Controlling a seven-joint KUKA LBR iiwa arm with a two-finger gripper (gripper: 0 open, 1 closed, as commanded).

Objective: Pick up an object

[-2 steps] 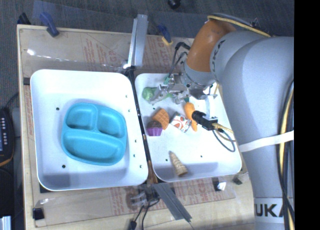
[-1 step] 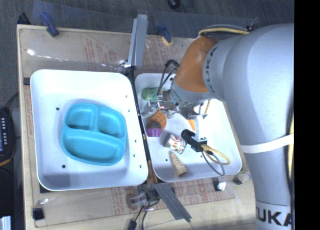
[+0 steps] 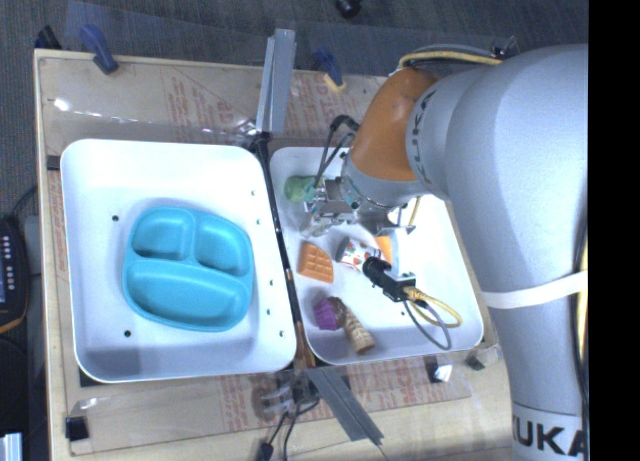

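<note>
Diagonally, orange waffle (image 3: 316,263) long axis up-left to down-right.

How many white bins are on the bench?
2. The left bin holds a blue tray. The right bin holds small toys, partly under the arm, which may hide more.

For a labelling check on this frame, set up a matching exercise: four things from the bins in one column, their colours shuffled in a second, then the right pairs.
Things:
1. divided plate in the left bin
2. waffle-textured piece in the right bin
3. small round item at the right bin's far left corner
4. small lump near the right bin's front edge

Colours:
A. purple
B. green
C. light blue
D. orange

Pairs: 1-C, 2-D, 3-B, 4-A
</note>
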